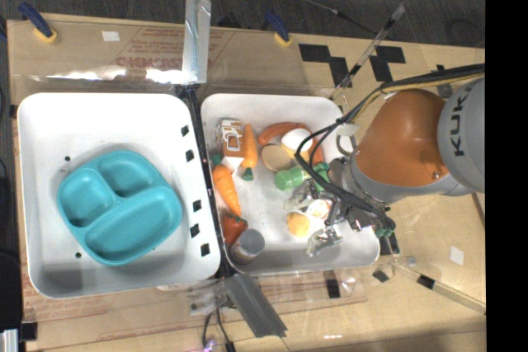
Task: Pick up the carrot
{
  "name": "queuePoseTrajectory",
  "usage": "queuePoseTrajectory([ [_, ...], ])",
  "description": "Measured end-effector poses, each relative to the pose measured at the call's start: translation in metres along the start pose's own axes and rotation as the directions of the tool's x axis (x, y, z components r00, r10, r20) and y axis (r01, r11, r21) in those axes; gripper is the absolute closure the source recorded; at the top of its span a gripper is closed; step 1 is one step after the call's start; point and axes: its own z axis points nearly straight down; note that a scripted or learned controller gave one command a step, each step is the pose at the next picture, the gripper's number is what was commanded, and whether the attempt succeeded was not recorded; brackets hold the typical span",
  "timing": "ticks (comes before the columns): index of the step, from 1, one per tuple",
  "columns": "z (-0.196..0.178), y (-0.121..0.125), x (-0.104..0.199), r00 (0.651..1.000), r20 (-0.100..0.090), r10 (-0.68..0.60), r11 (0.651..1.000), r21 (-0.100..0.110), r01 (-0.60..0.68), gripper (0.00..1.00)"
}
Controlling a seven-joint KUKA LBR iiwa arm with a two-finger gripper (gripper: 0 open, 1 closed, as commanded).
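In the right bin (272, 105), the carrot (226, 187) lies apart from the claw (323, 235)

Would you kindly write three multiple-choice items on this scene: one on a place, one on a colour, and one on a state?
1. In which bin does the carrot lie?
A. the right bin, near its left wall
B. the left bin, on the plate
C. outside both bins

2. What colour is the divided plate in the left bin?
A. red
B. teal
C. yellow

3. How does the carrot stand toward the gripper?
A. it is lifted between the fingers
B. it lies on the bin floor, apart from the gripper
C. it is on the plate

Answers: 1 A, it lies by the left wall of the right bin. 2 B, the plate is plainly teal. 3 B, the gripper is over the bin's right part, away from the carrot.
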Motion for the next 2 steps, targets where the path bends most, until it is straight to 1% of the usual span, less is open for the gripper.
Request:
queuePoseTrajectory([
  [1, 0.043, 0.022, -0.009, 1.0, 0.005, -0.02, 1.0, 0.003, 0.02, 0.0],
  [2, 0.032, 0.024, -0.011, 1.0, 0.007, -0.03, 1.0, 0.004, 0.03, 1.0],
])
